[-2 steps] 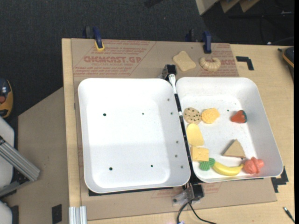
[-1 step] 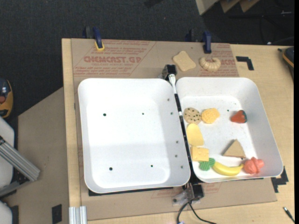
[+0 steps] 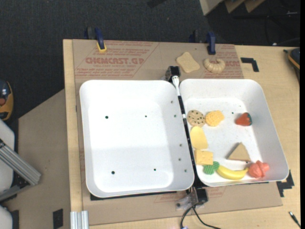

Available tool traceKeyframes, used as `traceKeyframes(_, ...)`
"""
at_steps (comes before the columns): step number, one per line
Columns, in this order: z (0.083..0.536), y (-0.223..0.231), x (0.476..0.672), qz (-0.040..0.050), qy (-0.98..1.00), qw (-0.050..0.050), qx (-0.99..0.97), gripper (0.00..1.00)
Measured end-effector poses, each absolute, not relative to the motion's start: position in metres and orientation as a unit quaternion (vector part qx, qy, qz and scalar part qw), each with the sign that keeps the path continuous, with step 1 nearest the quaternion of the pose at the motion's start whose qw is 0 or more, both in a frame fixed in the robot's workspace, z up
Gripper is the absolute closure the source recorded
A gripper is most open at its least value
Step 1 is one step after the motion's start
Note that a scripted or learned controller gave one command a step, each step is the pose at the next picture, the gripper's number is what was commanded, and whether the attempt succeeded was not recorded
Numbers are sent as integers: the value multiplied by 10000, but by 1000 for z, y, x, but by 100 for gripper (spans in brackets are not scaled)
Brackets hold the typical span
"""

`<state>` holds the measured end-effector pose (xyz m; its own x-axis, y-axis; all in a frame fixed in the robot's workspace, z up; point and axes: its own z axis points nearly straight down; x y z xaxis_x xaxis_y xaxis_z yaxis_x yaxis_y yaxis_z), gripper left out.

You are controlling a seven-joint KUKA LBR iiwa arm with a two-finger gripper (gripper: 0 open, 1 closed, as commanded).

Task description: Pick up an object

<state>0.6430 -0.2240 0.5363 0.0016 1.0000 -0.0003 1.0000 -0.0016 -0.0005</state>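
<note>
Lying in right bin [image 3: 257, 92], banana [image 3: 232, 173], cookie [image 3: 195, 118]

A brown board [image 3: 143, 56] printed with red letters covered the pale wooden bench [image 3: 286, 109], held by two blue clamps [image 3: 100, 38] at its far edge, with dark carpet [image 3: 71, 8] beyond.

A single fixed camera looks down at a slant from above the bench [image 3: 143, 56], far enough to frame both white bins [image 3: 128, 185] mid-frame
</note>
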Motion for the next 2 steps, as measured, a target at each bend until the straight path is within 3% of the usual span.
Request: traceKeyframes(2,536,-224,583,4,-7064,3,-7078,100)
